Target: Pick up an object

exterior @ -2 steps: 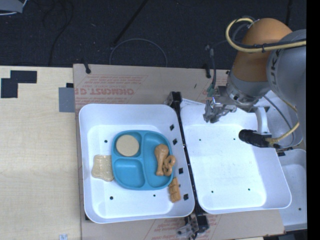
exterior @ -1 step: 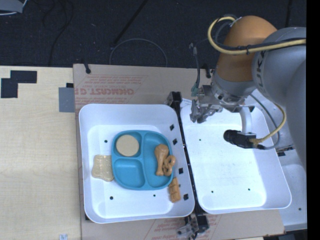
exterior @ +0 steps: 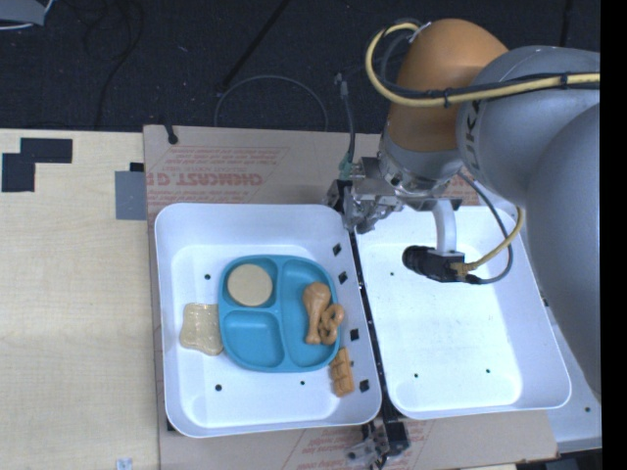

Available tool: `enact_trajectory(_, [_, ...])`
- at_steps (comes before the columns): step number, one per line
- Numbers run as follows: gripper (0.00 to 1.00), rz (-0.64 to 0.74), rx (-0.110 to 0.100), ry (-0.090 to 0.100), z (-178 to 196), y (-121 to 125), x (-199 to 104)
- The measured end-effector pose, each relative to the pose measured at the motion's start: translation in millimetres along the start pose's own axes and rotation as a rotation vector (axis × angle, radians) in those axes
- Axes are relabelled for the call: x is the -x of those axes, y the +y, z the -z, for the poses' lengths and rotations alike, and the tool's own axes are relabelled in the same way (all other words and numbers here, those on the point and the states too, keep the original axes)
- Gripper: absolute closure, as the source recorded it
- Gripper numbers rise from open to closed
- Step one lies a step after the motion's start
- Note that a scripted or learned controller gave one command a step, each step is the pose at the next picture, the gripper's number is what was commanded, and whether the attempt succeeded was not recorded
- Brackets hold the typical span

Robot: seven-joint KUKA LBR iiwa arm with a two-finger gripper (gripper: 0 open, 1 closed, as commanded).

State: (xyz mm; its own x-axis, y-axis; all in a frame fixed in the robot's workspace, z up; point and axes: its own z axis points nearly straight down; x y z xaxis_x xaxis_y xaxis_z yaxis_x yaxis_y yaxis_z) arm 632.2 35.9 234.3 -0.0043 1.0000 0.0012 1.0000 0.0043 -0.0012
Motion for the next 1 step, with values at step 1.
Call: enact_trajectory(1, [1.00,0.000,-0.004,-0.001,-14.8,-0.1,-54.8])
